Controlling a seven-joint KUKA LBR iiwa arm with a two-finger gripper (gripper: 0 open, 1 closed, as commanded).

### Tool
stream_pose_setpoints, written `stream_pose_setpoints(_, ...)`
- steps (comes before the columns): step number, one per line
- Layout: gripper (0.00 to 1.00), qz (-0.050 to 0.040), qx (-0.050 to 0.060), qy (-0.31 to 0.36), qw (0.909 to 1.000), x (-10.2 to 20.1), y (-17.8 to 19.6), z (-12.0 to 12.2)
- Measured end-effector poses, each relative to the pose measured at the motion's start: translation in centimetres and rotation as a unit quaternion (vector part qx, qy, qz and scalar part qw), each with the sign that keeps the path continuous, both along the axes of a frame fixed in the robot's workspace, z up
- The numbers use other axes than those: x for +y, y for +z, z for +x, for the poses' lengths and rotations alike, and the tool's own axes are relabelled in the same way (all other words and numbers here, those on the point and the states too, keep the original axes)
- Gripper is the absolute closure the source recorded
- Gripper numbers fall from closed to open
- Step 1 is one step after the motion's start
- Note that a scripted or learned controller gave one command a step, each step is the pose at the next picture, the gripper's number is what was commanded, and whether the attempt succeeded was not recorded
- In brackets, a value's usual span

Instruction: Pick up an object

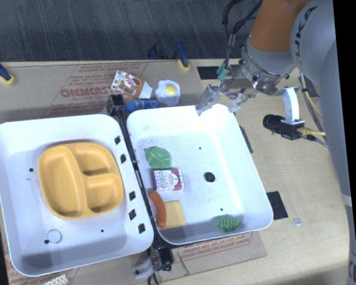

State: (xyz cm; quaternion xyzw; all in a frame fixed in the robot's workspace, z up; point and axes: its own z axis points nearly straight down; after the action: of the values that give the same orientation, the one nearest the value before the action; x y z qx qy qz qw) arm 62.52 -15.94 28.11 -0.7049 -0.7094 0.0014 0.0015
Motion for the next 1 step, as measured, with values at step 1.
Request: stream_pose_setpoints(1, 0.00, 0.0005, 0.002, -0.037, 0.9993, 3.53, -12.32, -3.56)
